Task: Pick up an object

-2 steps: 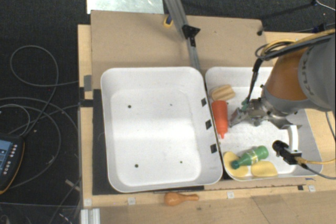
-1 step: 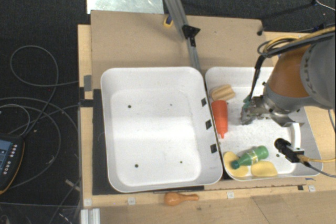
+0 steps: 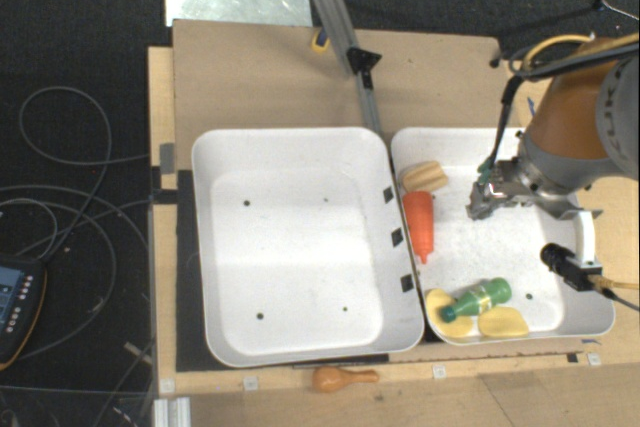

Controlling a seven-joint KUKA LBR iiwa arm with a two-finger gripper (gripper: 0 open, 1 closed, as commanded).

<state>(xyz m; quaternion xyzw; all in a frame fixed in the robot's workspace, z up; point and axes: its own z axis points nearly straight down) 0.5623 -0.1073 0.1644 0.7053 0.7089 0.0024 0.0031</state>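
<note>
The right bin (image 3: 560, 315) holds a tan bread-like piece (image 3: 423, 177) at its upper left, with an orange-red carrot-shaped toy (image 3: 420, 223) just below it along the left wall. A green bottle (image 3: 477, 300) lies near the front, across a yellow piece (image 3: 437, 307), with another yellow piece (image 3: 502, 322) beside it. My gripper (image 3: 484, 204) hangs over the middle of the right bin, to the right of the carrot and above the green bottle. I see nothing between its fingers.
The left bin (image 3: 290, 245) sits beside the right one. An orange-brown pear-shaped toy (image 3: 342, 377) lies on the bench in front of the bins. A grey pole (image 3: 335, 10) slants in from the top. Cables lie on the floor at left.
</note>
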